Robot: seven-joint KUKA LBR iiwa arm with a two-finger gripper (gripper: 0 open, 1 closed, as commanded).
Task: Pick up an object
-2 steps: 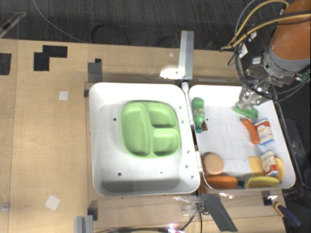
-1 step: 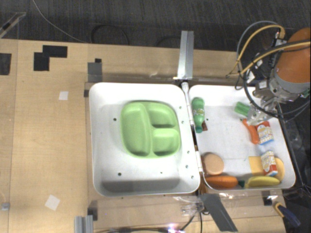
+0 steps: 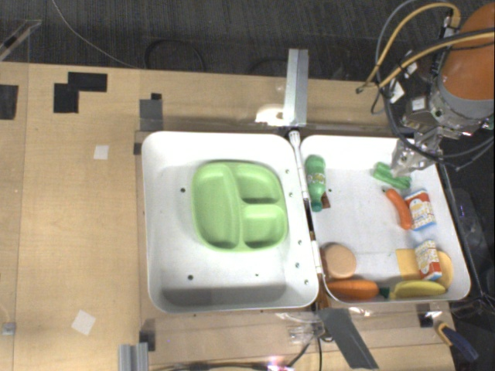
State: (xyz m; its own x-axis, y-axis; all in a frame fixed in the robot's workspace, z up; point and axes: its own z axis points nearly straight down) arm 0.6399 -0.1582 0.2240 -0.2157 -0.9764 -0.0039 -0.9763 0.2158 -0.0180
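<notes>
While my gripper (image 3: 407,159) hung at upper right of frame, above right bin (image 3: 352,207), finger state could not be told; green object (image 3: 389,176) lay just beneath, unlifted. Pick not yet done; grasp and lift left.

No text can be read; the labels on the green bottle (image 3: 314,178) and two small packets (image 3: 420,209) are blurred.
</notes>
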